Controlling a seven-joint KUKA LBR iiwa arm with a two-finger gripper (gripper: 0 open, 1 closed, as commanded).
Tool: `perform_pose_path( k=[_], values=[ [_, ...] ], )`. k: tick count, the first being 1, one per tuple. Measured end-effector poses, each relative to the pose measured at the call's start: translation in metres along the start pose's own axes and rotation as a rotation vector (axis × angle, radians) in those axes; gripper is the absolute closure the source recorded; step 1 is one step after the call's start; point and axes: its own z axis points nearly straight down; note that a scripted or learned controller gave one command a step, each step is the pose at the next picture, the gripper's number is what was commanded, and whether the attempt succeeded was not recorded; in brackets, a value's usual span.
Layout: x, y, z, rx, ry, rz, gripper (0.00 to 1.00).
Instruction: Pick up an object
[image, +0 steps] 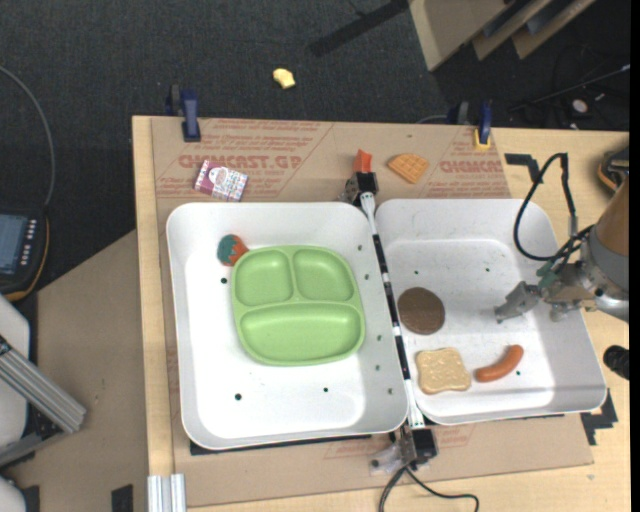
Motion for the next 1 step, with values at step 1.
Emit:
perform_pose_path(
  k=[1],
  values=[
    [0.0710, 0.0757, -0.0026, -0.016, -0.002, -0.014, 0.00]
  ],
)
